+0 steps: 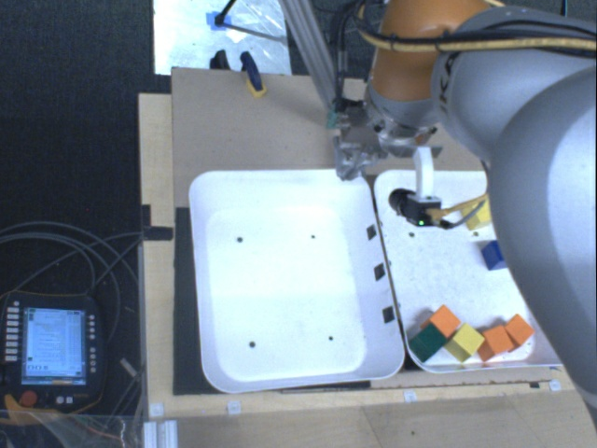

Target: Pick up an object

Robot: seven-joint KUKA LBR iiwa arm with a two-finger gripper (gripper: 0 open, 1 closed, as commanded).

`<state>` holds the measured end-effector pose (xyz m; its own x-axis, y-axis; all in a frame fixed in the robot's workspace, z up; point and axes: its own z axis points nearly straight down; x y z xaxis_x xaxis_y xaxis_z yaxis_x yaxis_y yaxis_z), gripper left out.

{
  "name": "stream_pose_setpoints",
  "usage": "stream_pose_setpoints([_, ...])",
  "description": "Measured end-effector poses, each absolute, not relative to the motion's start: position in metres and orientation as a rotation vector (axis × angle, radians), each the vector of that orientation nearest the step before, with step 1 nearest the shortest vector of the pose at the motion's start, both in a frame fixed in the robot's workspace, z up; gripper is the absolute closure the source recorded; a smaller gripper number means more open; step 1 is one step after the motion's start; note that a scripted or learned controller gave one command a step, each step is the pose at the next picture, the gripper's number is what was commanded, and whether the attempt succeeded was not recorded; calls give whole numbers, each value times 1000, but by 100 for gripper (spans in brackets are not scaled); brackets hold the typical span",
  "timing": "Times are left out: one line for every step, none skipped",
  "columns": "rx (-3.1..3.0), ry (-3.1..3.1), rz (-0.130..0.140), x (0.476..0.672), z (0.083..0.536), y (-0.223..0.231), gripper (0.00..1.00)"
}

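Lit screen on the teach pendant (56, 346) at lower left, writing too small to read. Gripper (349, 166) at upper centre, over the far rims between left bin (280, 287) and right bin (438, 273); open or clenched, impossible to tell. Orange cube (445, 320), green cube (427, 343) and yellow cube (464, 343) clustered at lower right in the right bin, blue block (492, 255) above them.

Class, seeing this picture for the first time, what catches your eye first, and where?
The big grey arm with its orange band looms at upper right, reaching over the right bin. Next, the coloured blocks huddled in that bin's near corner, bright against the white.
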<state>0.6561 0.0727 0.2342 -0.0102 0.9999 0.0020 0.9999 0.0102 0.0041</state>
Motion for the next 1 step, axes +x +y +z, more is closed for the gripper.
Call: stream_pose_setpoints([2214,2226,2,655,234,69,0])
